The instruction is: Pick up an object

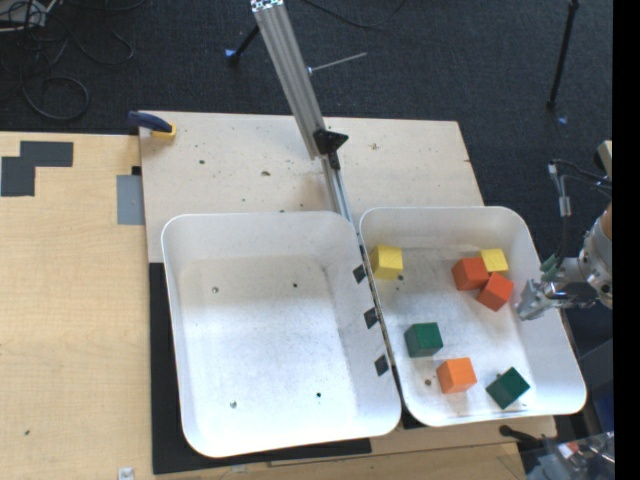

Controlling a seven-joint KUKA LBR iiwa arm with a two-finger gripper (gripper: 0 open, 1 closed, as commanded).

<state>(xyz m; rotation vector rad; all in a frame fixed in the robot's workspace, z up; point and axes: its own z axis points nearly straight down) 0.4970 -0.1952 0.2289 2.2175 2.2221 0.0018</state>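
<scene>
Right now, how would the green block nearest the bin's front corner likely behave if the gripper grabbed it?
The green block looks rigid and flat-faced, so it probably won't roll. It sits skewed near the right bin wall, so the gripper may nudge it aside.

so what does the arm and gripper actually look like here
At the right edge of the view, the gripper is a small silvery-grey metal piece with a touch of green near its base. Behind it sits a pale grey rounded wrist section.
</scene>
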